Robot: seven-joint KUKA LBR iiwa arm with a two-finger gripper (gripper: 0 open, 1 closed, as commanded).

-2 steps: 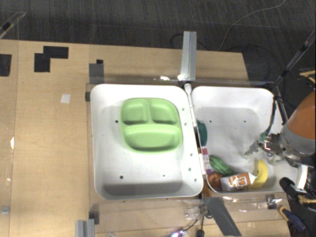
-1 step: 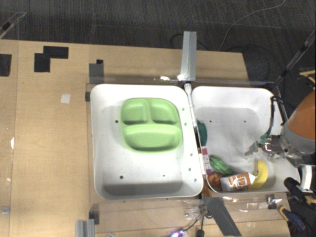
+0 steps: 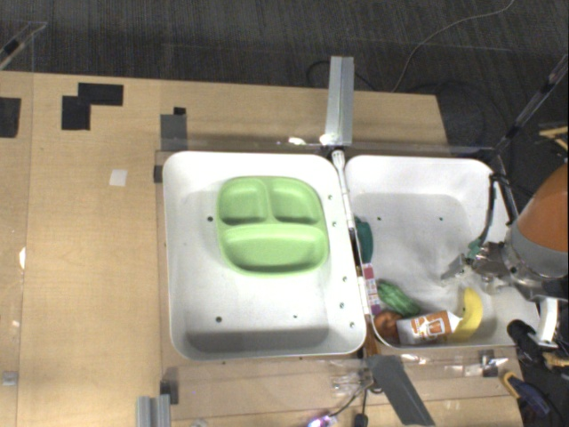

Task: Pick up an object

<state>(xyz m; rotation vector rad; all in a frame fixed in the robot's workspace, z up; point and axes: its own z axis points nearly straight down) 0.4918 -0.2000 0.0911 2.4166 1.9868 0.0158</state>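
Objects for picking crowd the right bin's near edge: a green item, a small white carton and a banana. Left of them, a green divided plate lies in the left bin. At the right bin's right edge sits the hand; whether it is open I cannot tell.

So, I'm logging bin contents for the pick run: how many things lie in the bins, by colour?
Green: 3, the divided tray, a dark green item by the divider, a leafy-looking one
Yellow: 1, the banana
White and orange: 1, the carton
Brown: 1, a round item
Total: 6
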